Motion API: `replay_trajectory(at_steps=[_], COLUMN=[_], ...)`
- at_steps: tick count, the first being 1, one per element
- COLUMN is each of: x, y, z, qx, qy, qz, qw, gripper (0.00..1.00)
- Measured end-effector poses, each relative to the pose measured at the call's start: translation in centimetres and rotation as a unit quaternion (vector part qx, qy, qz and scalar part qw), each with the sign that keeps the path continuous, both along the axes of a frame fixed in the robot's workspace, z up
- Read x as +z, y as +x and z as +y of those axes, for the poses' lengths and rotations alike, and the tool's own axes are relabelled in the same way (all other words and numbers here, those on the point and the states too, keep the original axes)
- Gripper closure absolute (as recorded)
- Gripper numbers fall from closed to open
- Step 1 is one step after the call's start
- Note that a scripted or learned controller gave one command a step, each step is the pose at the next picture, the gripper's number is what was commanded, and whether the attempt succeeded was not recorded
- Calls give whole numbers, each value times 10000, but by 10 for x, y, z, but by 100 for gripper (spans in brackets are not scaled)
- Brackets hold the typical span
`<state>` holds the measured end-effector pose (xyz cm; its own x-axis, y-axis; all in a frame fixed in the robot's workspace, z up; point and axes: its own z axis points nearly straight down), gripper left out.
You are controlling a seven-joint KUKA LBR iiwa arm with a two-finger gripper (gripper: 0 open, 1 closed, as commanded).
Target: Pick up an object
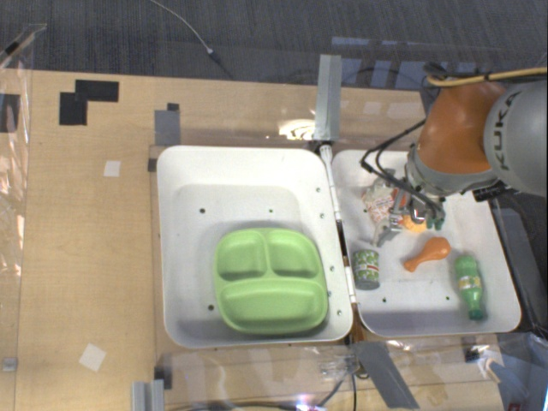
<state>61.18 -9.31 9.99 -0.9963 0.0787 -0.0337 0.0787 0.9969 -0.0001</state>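
**Arm low over the right bin**

Nearest the lens, the grey and orange arm (pixel 479 135) reaches into the right bin (pixel 505 311). Left of that bin, the left bin (pixel 175 315) holds a green plate (pixel 271 281). Inside the right bin lie a green bottle (pixel 469 287), an orange drumstick toy (pixel 427 253) and a small can (pixel 366 268). The gripper (pixel 402 217) sits above the can; whether it grips anything cannot be told.
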Motion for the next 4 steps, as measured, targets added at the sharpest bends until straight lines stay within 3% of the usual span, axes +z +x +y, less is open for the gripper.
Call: replay_trajectory(at_steps=[1,2,3,4], x=[17,89,86,89], y=[7,-4,-82,-114], z=[2,85,130,252], qx=[33,-1541,613,-426], qy=[-13,61,13,50], qz=[-139,103,133,143], qw=[9999,9880,9980,9990], gripper=[100,100,100,100])
